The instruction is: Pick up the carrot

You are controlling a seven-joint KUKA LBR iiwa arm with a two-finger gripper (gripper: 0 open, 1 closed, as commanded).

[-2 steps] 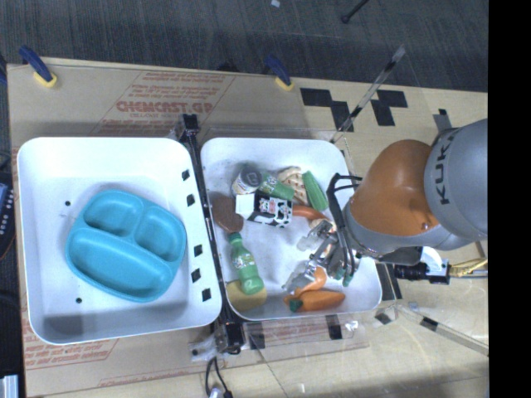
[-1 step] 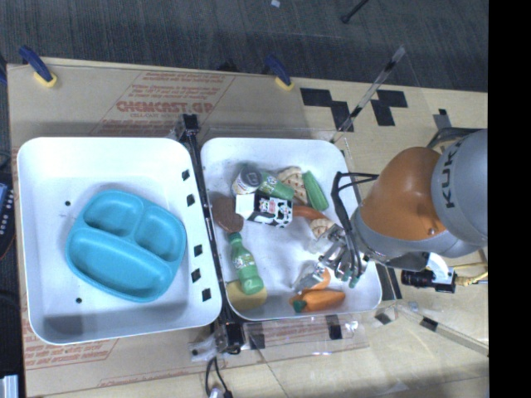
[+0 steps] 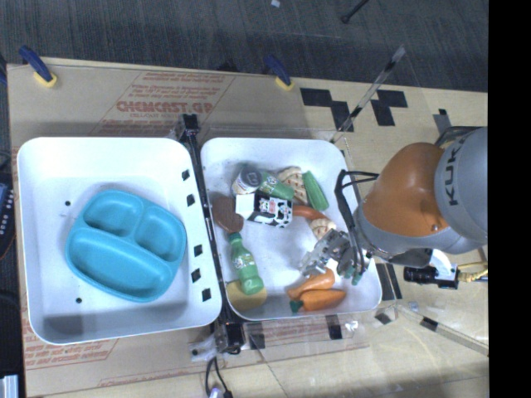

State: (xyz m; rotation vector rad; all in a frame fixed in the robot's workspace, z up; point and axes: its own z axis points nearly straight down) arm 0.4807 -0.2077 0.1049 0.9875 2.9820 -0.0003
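A cardboard-covered desk (image 3: 274,98) carried two white bins. In the right bin (image 3: 217,160), the gripper (image 3: 325,254) hovered just above the carrot (image 3: 314,282) at the front wall, its spread impossible to tell. The approach step seemed underway; next, a descent onto the carrot.

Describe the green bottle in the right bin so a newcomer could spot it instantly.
Start at the right-hand white bin, the one crowded with small items beside the bin holding the blue tray. Follow its left wall toward the near edge: the green bottle lies there, just below a brown round piece. Unlike the orange carrots near the gripper, it is green, slim and has a yellow base.
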